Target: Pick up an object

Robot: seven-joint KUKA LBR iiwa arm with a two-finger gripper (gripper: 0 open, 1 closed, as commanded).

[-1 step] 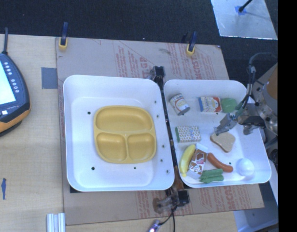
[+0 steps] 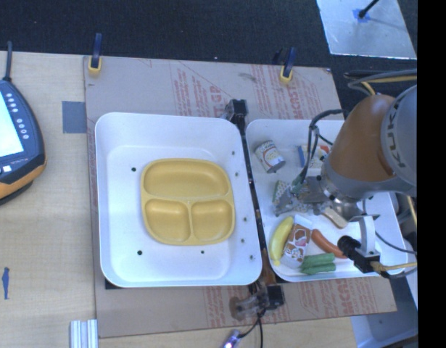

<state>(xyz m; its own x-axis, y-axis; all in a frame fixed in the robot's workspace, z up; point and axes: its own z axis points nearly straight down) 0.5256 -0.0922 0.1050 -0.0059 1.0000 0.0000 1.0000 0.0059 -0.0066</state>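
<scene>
The right bin holds several small items: a small can near its far left, a yellow banana, a brown and white packet, a green piece and an orange carrot along its near side. My gripper is down in the middle of this bin, over a grey crumpled item just above the banana. The grey and orange arm covers the bin's right half.
The left bin contains a yellow divided plate. A pendant with a screen lies on the bench at the far left. Blue and yellow clamps hold the cardboard sheet at the back edge.
</scene>
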